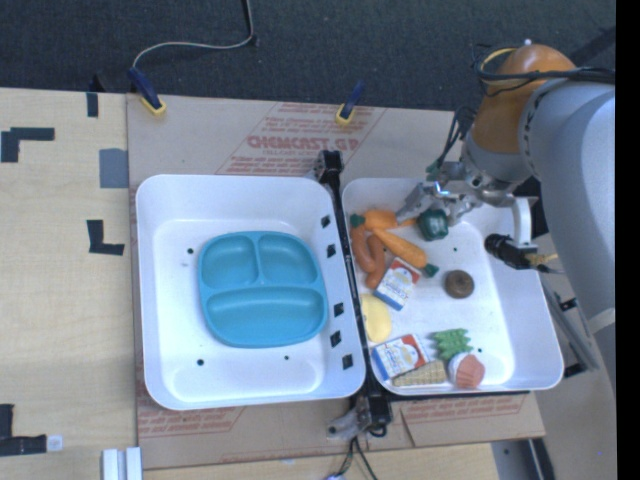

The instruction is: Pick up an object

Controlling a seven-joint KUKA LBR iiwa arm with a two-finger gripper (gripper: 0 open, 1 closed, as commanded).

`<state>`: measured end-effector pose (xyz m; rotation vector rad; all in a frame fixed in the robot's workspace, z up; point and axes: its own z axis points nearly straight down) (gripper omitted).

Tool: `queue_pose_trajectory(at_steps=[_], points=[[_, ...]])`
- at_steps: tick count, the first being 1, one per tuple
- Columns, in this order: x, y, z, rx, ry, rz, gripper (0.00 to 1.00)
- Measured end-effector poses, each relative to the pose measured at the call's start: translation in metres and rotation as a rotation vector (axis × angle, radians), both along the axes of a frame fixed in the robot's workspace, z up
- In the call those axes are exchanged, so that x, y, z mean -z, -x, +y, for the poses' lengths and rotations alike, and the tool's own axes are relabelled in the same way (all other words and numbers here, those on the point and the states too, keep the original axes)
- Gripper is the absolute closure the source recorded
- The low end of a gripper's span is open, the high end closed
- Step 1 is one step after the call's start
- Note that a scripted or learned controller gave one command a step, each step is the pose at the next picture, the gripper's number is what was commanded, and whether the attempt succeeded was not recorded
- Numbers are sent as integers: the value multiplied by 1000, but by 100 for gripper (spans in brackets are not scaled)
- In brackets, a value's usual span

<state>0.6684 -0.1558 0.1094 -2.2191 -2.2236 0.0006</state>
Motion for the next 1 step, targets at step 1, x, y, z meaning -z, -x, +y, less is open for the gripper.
queue_pose_trajectory(at_steps=[1], points=[[19, 0, 41, 1, 2, -2, 0]])
